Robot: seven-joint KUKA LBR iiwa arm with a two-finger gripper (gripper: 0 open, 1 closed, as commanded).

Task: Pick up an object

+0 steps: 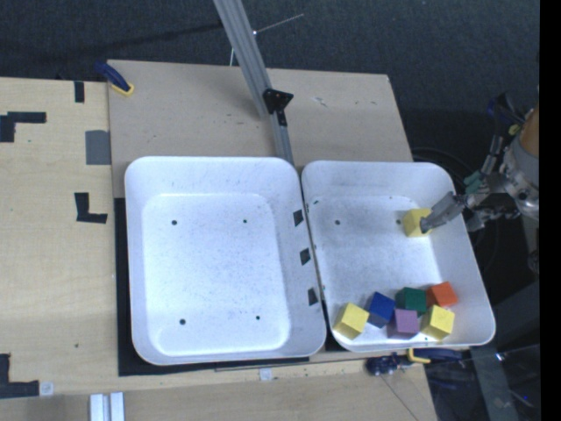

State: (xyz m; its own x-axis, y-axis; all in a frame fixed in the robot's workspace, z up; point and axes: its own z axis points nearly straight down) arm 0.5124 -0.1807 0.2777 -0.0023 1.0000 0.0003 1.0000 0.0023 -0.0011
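Camera view takes in a wooden bench (219, 103) running across the frame, with two shallow white bins at its lower middle. The left bin (140, 235) is the bigger patch of white; the right bin (368, 182) sits touching it along a shared rim. A grey pole (250, 51) slants down from the top centre toward the seam between them.

At the right edge the arm (526, 174) reaches in, its gripper (431, 219) low over the upper right part of the right bin. A yellow block (414, 223) lies right at the fingertips, just to their left, seemingly touching them. Whether the block sits between the fingers or merely beside them cannot be told, nor whether they are parted or closed.

A cluster of small blocks rests in the lower right corner of that bin, well apart from the gripper: a second yellow cube (352, 320), blue cube (381, 308), green cube (410, 299), purple cube (405, 322), orange cube (443, 294).

Judging by position, the coming move turns on the nearest block lying left of the fingertips.
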